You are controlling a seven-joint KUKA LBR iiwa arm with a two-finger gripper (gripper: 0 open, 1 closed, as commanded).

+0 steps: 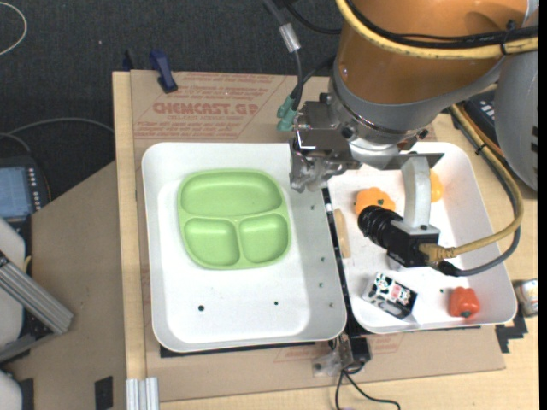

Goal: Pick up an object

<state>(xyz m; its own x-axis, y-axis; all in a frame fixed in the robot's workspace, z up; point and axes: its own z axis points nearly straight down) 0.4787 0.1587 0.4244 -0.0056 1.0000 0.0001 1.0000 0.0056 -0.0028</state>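
- Candidates for the pick all lie in the right bin (474, 203). An orange round piece (374, 200) sits right of frame centre, partly under the arm (427, 41). A red-orange piece (462, 301) is at lower right, with a black-and-white item (392, 293) to its left near the lower rim.
- A thin tan stick (341, 233) lies along that bin's left wall.
- The gripper (306, 176) is at upper centre, over the seam between the bins. Cannot tell whether the claw is wide or narrow because the wrist body blocks it. Nothing is seen held.
- The left bin (239, 301) holds a green divided plate (232, 219), mid-left of frame.
- Risk: a descent from here probably meets the bin rims, not an object, so the claw could close on nothing.
- Risk: the orange piece looks rounded and may roll or squirt out of an off-centre pinch.
- Risk: the stick lies tight against the wall, leaving little room for the claw.
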